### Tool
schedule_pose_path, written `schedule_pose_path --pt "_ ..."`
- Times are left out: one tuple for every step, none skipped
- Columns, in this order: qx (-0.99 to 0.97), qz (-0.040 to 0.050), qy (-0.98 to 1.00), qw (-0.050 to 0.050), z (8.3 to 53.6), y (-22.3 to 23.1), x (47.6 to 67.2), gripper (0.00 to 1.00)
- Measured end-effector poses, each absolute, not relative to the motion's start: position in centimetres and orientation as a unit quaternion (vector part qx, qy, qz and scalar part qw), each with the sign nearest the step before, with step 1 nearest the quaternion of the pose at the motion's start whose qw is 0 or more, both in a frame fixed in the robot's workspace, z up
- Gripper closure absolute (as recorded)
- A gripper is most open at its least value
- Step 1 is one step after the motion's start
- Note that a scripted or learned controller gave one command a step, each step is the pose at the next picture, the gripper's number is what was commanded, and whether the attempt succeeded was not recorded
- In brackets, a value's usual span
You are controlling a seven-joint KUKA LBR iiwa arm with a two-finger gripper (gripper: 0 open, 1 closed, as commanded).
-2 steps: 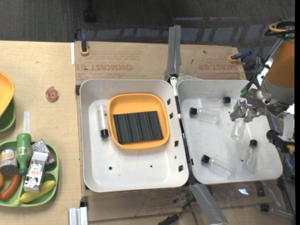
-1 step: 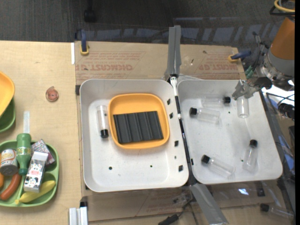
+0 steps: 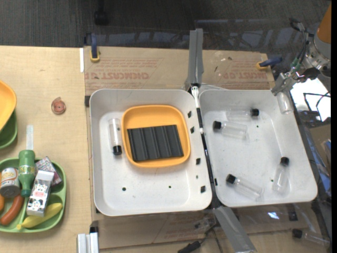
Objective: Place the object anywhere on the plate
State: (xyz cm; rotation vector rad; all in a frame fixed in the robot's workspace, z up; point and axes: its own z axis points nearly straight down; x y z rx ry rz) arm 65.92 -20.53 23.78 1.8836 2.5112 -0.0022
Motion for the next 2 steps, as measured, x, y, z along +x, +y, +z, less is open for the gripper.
schedule_pose_path --pt "0.594 -0.0005 0.805 0.001 29.3 -22.2 65.9 1.00" --pt "0.544 -0.0007 0.839 0.001 39.4 -22.1 66.0 1.00"
